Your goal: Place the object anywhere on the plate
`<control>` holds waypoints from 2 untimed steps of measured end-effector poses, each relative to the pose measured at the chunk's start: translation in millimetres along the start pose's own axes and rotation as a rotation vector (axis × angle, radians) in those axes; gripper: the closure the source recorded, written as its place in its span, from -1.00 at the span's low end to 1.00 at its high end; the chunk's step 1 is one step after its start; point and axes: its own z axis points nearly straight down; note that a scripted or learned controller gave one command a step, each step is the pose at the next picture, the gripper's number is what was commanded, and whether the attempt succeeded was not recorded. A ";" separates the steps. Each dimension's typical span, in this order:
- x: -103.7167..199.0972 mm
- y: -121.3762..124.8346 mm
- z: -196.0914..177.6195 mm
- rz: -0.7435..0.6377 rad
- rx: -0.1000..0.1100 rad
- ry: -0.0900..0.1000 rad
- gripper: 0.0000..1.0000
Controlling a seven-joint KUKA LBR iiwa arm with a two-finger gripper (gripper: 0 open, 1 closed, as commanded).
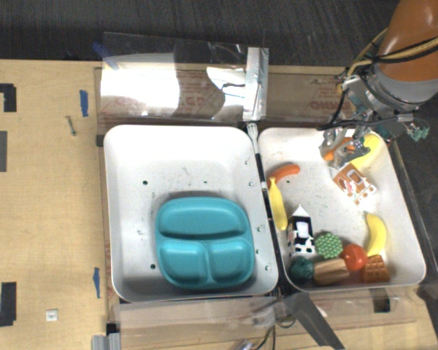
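At two o'clock in the view we see the arm (416,42) reaching in, its orange band above the grey wrist, and its tool (343,146) hanging low over the upper part of the right bin (411,250). We cannot tell whether anything sits between its fingers. Just beside the tool, toward four o'clock, lies a white and orange block (354,181), and a yellow piece (372,150) shows at three o'clock of it.

At seven o'clock of the tool, along the bin's left wall, we find an orange sausage-like piece (284,171) above a long yellow piece (277,204). Near the bin's bottom wall cluster a black and white cow carton (301,233), a green broccoli (328,246), a red tomato (354,256) and a banana (377,233).

The teal plate (203,240), with three compartments, rests in the left bin (124,152), toward its six o'clock side, well apart from the tool.
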 end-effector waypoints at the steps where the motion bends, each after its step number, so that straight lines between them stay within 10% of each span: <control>1: 69.3 78.7 -58.9 -0.019 0.005 -0.004 1.00; 2: 103.0 58.8 8.9 -0.386 0.000 0.002 1.00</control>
